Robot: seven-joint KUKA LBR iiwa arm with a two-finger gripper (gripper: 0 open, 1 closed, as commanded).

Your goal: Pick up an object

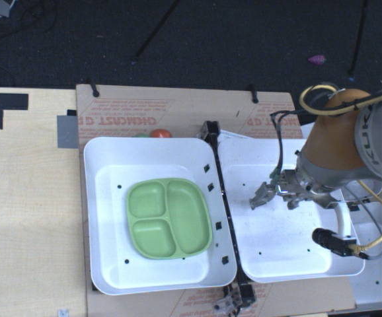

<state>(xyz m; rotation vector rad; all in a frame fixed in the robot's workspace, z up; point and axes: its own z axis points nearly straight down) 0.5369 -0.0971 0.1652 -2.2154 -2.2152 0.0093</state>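
Green divided plate (169,217), that's your only pickable thing, and you've got it lying flat in the middle of the left bin (105,177). Its long axis runs roughly across the bin, tilted a little, with the one big compartment on the side nearer the divider and the two small compartments stacked on the far-left side. Move outward and you meet the black clips along the seam (221,203) between the two bins. Across that seam, over the right bin (277,256), your gripper (275,195) hangs low, well apart from the plate, fingers spread with nothing between them. Behind it you see the orange band (336,134) and grey arm coming in from the right, cables looping around the wrist. A small red object (160,134) sits just beyond the left bin's far rim, on the cardboard (178,111).
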